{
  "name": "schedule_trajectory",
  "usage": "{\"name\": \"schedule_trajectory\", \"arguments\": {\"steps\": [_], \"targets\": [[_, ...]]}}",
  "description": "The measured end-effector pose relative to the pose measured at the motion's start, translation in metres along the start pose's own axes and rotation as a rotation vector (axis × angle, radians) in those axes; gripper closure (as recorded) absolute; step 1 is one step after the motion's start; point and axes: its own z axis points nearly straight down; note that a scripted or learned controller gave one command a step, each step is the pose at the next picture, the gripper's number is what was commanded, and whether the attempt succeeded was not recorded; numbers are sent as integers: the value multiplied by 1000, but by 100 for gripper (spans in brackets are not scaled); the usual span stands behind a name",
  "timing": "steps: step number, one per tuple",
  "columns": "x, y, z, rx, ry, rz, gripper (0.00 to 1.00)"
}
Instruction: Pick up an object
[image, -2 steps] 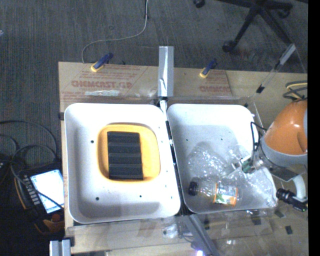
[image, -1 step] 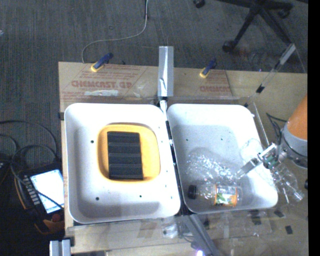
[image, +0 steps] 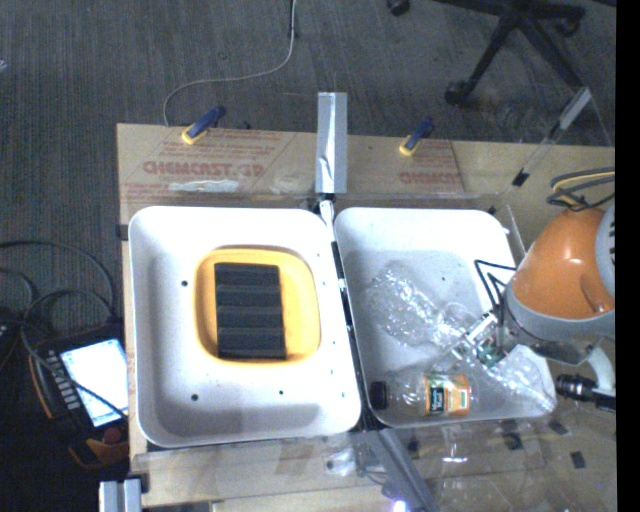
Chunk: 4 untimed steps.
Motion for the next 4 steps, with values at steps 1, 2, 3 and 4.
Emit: {"name": "schedule_trajectory", "arguments": {"steps": [1,2,3,4], "targets": [[-29,80,-34,14,16,219,0],[-35,53,-120,14,15,213,0],[-54,42,-9,1,2,225,0],[-53,50,-11,7,7,88,0]]}}
